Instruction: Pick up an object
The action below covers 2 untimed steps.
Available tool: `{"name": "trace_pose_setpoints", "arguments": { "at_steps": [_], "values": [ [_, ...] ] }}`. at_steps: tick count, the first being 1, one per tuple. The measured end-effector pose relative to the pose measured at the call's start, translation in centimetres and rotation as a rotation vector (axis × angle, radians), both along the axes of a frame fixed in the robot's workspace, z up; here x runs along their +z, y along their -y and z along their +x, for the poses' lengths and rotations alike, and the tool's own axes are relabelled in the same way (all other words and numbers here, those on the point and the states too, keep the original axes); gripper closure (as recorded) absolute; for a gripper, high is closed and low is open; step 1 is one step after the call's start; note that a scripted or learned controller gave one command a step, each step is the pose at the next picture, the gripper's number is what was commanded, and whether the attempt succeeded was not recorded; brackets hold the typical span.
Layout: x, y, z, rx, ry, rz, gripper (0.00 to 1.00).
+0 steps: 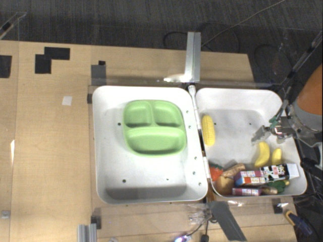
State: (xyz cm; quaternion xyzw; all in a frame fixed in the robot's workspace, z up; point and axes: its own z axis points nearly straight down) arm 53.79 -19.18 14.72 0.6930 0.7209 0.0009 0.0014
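The small curved yellow plastic toy banana (pixel 262 154) lies in the right-hand shallow white bin (pixel 237 102), toward four o'clock, just above the heaped cartons. The arm's gripper (pixel 266 131) hovers close above it at twelve o'clock, fingers seemingly apart with nothing between them. The banana looks light, stiff and smooth, so likely slippery; gripping across its thicker middle seems safest.
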Motion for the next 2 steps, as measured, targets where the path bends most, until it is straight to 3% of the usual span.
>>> {"name": "trace_pose_setpoints", "arguments": {
  "at_steps": [1,2],
  "values": [
    [-5.6,1.4,-1.3,0.125,0.011,-0.003,0.00],
    [-4.4,1.3,-1.0,0.126,0.017,-0.001,1.00]
  ]
}}
